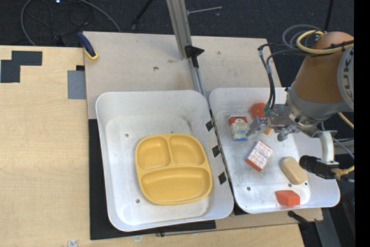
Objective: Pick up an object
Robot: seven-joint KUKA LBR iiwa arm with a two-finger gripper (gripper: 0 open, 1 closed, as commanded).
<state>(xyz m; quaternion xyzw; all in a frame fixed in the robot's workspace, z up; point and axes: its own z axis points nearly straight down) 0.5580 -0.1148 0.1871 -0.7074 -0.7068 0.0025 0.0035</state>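
The right bin (pixel 324 196) holds several small objects. A white carton with a red label (pixel 238 127) stands near its left wall. A red round object (pixel 257 109) lies just behind it. A red and white box (pixel 259 155) lies tilted in the middle. A tan loaf-shaped piece (pixel 293 170) and an orange-red block (pixel 288 198) lie toward the front. My gripper (pixel 267 126) hangs low over the bin, just right of the carton and above the red and white box. Nothing is visibly held in it.
The left bin (pixel 115 124) holds a yellow divided plate (pixel 173 168). An upright aluminium post (pixel 178 14) stands behind the bins. The arm's orange band (pixel 324 75) and cables loom over the right bin's back right corner.
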